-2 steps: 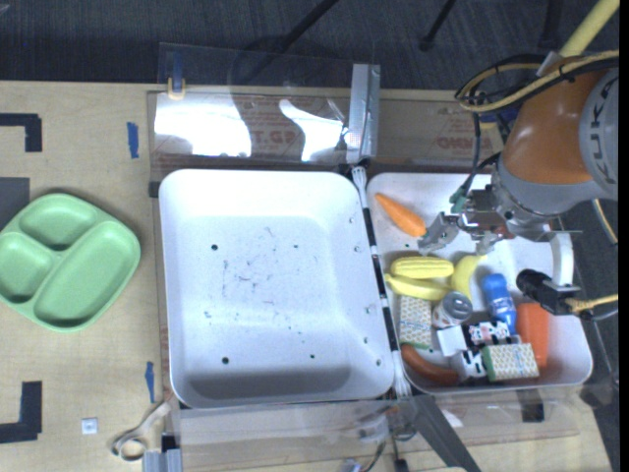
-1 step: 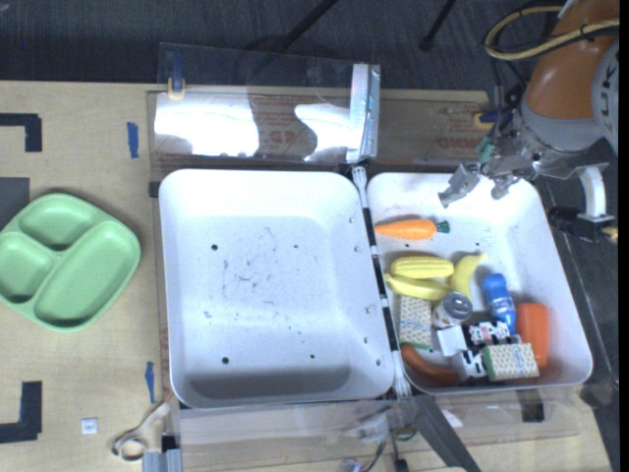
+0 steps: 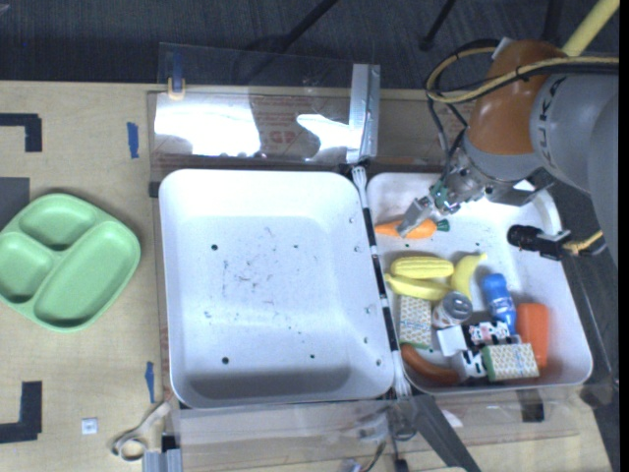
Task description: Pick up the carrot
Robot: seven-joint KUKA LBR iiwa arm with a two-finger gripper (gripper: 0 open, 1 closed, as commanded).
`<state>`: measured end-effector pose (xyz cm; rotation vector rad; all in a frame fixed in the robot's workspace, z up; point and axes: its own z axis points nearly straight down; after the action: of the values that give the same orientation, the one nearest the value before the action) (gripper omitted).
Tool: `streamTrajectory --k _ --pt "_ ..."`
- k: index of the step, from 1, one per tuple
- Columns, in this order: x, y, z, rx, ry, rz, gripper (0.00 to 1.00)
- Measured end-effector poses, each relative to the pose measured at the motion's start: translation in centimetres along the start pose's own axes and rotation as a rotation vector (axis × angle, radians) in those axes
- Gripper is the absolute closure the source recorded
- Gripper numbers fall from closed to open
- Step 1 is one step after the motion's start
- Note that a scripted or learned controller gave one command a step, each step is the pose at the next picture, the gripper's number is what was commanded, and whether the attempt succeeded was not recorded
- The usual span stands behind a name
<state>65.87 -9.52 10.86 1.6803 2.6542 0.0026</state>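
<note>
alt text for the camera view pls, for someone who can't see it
The gripper is down in the right bin, right at the carrot near the bin's back left corner. Bananas, a blue bottle and other clutter lie nearer the front. A green divided plate sits on the bench at far left.

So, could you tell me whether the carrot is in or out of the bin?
In: the carrot lies inside the right bin, beneath the gripper.

Two white bins (image 3: 265, 190) (image 3: 575, 362); one carrot (image 3: 411, 230); two bananas (image 3: 423, 274) (image 3: 466, 272); one blue bottle (image 3: 497, 297); one green divided plate (image 3: 65, 260).
</note>
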Motion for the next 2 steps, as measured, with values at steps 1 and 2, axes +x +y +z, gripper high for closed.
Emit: streamTrajectory --k 1,2 --pt "0.7 -2.0 2.2 -0.002 -0.002 -0.215 0.0" --pt "0.5 -1.8 0.9 -0.01 -0.006 -0.212 1.0"
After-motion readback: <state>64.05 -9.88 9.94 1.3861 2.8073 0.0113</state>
